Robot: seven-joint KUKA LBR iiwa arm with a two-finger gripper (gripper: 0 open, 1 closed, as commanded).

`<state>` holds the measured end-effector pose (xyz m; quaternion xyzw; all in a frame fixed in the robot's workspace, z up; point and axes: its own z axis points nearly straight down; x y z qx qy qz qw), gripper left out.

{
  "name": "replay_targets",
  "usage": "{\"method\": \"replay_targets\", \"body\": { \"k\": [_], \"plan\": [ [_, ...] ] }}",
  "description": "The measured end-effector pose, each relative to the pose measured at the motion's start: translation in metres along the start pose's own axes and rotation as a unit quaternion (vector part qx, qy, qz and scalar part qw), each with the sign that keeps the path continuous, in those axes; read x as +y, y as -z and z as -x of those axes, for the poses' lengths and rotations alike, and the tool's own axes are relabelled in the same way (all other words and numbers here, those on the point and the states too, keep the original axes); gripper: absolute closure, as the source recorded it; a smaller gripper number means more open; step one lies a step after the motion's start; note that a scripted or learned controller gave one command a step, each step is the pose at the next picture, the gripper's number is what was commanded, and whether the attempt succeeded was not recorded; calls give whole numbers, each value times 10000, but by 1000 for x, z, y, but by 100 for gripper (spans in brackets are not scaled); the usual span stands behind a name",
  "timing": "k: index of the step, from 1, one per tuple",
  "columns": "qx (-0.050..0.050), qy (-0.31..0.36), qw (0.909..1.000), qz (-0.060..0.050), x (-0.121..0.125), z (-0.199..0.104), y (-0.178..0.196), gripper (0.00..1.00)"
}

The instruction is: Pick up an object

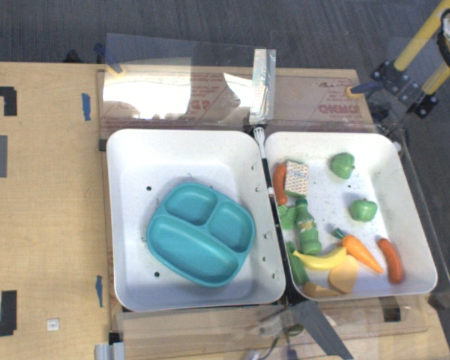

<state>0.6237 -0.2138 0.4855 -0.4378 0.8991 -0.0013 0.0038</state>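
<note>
Counter: the wooden counter [45, 201] carries two shallow white bins side by side, with a clear sheet standing behind them.
Landmark: the teal divided plate [201, 233] lies flat in the left bin [127, 156]; everything below is placed from it.
Right bin: the right bin [416, 223], just right of the plate, holds all the toy food.
Nearest the plate: a green bottle [308, 229] and a red sausage [280, 183] lie close along the divider, with a small printed carton [297, 177] touching the sausage.
Farther from the plate: a banana [320, 259] and an orange wedge [343, 275] at the near end, then a carrot [359, 252] and a second red sausage [391, 259] beyond them.
Farthest back: two green peppers, one [343, 164] near the far wall, the other [363, 210] mid-bin.
Arm and hand: neither is in view over the bins; only yellow and black hardware shows at the top right corner, too cropped to identify. Whether the hand is released or clenched cannot be told.
Task thing: any of the toys would serve, and all rest in the right bin, none lifted.
Progress: by my reading nothing is done yet. Choosing an object, reaching, closing and lifting all remain.
Likely easy picks: the two peppers, which sit apart from the clutter.
</note>
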Motion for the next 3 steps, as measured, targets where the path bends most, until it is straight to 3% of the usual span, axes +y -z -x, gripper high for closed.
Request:
{"method": "replay_targets", "body": {
  "k": [1, 2, 3],
  "plan": [
    [-9, 2127, 9771, 8, -23, 9, -1, 100],
    [-15, 3972, 9177, 17, -40, 21, -12, 100],
    [-19, 5911, 8066, 14, -26, 21, 0, 100]
  ]
}}
